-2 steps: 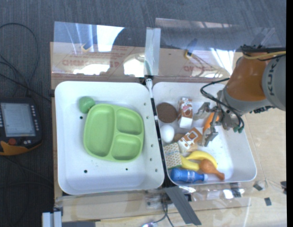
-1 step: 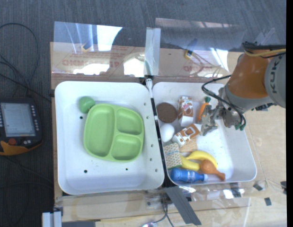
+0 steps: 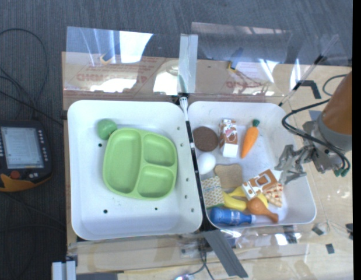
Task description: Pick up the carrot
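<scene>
The carrot (image 3: 249, 140), orange with a small green top, lies tilted in the upper part of the right bin (image 3: 297, 212), just right of a small milk carton (image 3: 228, 137). My gripper (image 3: 290, 167) hangs over the right side of that bin, to the right of and below the carrot and apart from it. Its fingers (image 3: 283, 157) are spread, and nothing sits between them.
The right bin also holds a brown cookie (image 3: 205, 138), a white egg (image 3: 206, 163), a bread slice (image 3: 228, 175), a waffle (image 3: 211, 190), a banana (image 3: 234, 200), a blue bottle (image 3: 230, 217) and a pizza slice (image 3: 266, 185). The left bin (image 3: 87, 214) holds a green divided plate (image 3: 140, 163) and a green ball (image 3: 107, 128).
</scene>
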Robot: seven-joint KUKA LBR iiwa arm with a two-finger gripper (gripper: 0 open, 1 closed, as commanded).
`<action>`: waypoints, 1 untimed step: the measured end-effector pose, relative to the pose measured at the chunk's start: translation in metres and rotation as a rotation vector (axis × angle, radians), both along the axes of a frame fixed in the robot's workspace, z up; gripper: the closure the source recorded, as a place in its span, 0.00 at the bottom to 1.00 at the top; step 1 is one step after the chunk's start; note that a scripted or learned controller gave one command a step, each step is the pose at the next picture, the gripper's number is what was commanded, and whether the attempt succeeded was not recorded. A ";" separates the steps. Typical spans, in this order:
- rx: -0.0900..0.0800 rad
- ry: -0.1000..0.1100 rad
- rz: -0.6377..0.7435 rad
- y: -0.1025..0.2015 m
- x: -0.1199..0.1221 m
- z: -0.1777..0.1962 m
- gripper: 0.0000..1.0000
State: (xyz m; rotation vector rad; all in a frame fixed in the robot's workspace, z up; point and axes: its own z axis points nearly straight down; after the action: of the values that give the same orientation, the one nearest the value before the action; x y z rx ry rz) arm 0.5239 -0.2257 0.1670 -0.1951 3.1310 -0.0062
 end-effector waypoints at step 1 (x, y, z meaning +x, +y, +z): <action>0.001 -0.007 -0.024 0.043 0.037 0.115 1.00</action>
State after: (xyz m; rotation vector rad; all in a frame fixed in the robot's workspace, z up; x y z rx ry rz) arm 0.5611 -0.1827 0.2824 -0.1574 3.1264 -0.0048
